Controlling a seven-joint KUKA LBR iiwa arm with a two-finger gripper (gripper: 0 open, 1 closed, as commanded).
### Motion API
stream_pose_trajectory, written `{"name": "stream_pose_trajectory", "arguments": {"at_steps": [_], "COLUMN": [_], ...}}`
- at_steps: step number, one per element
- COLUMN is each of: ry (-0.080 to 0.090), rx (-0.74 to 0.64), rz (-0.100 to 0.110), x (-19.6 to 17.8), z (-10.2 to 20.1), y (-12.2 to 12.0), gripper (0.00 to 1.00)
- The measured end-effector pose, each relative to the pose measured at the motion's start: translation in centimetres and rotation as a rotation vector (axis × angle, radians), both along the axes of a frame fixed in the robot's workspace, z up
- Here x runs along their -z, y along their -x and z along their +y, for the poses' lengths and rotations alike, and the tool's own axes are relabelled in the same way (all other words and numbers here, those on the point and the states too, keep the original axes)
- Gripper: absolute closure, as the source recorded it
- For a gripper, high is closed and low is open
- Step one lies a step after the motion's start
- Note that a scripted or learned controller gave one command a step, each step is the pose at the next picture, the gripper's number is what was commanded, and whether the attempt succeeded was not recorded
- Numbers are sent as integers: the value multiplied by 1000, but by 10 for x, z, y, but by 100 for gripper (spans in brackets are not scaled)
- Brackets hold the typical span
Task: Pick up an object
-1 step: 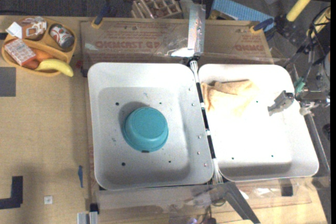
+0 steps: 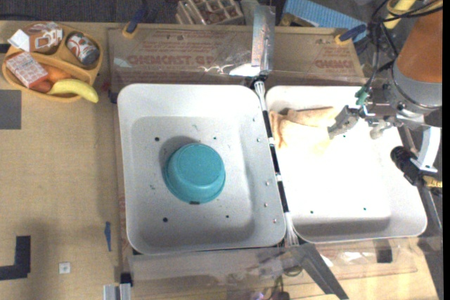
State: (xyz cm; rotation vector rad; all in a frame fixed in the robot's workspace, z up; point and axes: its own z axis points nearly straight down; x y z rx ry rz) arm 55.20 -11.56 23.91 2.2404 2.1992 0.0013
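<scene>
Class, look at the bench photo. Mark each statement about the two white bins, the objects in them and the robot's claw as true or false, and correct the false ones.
1. The teal bowl lies in the left bin. True.
2. A tan cloth-like object lies in the right bin. True.
3. The claw is above the left bin. False: it is over the right bin, beside the tan object.
4. The banana lies in the right bin. False: it sits in a tray left of the bins.

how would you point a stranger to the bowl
Take the left bin of the two white ones. The bowl sits upside down near its middle. It is round and teal, unlike the flat tan thing in the right bin.
</scene>
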Motion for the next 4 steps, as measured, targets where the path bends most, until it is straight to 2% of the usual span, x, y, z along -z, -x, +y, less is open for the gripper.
{"name": "stream_pose_trajectory", "arguments": {"at_steps": [1, 2, 3, 4], "ry": [0, 0, 2, -5], "rx": [6, 41, -475, -466], "rz": [0, 0, -5, 13], "x": [18, 145, 150, 152], "z": [-1, -83, 18, 8], "y": [-47, -48, -62, -113], "gripper": [0, 0, 0, 0]}}
